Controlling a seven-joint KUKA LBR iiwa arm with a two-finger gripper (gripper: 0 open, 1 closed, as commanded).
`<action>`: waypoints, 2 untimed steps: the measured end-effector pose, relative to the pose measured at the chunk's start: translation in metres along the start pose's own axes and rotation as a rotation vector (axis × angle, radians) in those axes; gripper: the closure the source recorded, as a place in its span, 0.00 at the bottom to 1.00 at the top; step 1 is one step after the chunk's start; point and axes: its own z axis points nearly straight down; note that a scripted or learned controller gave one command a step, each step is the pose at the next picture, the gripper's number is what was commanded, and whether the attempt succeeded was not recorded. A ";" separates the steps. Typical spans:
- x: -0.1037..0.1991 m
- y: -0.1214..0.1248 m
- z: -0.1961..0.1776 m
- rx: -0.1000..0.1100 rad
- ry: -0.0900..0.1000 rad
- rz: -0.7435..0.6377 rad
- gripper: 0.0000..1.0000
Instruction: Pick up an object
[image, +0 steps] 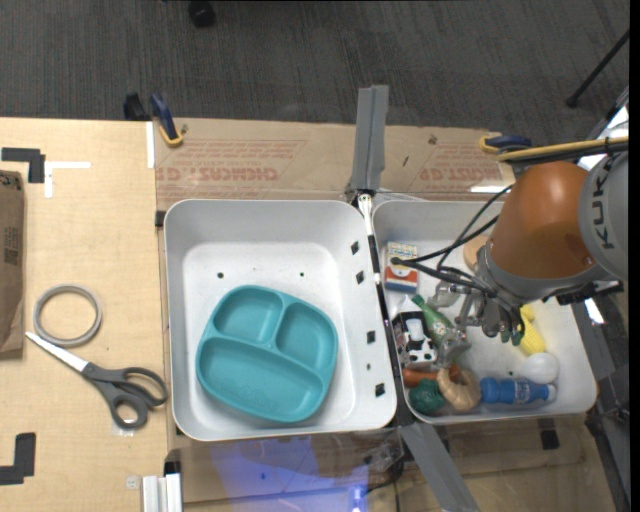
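The right bin (440, 225) holds several small objects. Among them are a blue bottle (510, 391), a brown ring-shaped toy (458, 388), a dark teal ball (425, 398), a yellow piece (531, 335), a green stick-like item (430, 315), a black-and-white item (418, 345) and a small printed box (402, 267). My gripper (470, 318) hangs low over the middle of this bin, below the orange wrist band (540, 220). It sits between the green item and the yellow piece. The wrist hides what lies directly beneath it.
The left bin (250, 215) contains a teal divided plate (265, 352). On the wooden bench to the left lie grey-handled scissors (105, 380) and a tape roll (67, 314). A grey divider post (370, 140) stands behind the bins, and cables trail from the wrist.
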 end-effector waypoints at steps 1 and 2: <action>-0.011 0.004 0.000 0.001 -0.003 0.104 0.00; -0.076 0.009 -0.001 0.001 -0.004 -0.021 0.00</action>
